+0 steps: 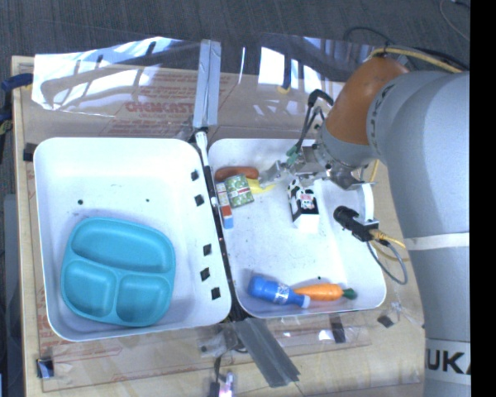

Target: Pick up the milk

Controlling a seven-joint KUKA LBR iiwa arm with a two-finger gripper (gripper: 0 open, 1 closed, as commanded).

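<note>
The milk [304, 204] stands directly under the gripper [302, 190] in the right bin [347, 263]; its grip state is unclear.

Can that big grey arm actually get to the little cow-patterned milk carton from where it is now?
Probably yes. The gripper hangs right above the milk carton in the right bin, with bare floor around the carton; the hot dog lies off to one side.
</note>
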